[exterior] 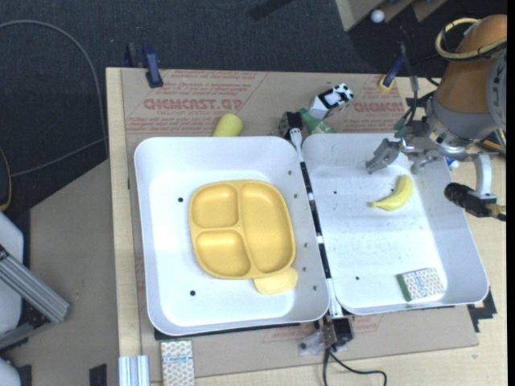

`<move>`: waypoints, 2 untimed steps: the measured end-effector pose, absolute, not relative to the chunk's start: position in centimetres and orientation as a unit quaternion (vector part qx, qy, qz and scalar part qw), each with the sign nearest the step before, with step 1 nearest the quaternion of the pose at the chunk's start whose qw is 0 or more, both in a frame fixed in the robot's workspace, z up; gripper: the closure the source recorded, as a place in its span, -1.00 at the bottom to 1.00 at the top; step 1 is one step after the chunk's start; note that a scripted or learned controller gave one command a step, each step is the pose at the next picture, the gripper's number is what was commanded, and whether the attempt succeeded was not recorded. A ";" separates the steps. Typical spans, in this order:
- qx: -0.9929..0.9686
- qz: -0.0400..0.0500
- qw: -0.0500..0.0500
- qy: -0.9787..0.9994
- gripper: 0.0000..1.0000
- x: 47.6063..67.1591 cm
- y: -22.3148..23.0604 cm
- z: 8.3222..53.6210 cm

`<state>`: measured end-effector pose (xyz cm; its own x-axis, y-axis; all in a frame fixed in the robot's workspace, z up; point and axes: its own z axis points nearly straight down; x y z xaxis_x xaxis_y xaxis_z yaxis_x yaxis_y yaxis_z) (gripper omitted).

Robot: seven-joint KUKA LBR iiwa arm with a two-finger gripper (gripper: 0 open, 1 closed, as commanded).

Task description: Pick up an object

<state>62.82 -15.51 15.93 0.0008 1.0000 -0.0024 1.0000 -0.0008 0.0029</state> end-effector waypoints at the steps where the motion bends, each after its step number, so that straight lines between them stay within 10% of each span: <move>1: 0.707 -0.001 -0.001 0.707 -1.00 62.8 -19.4 9.9; 2: 0.707 0.000 0.001 0.707 1.00 62.9 -19.4 11.1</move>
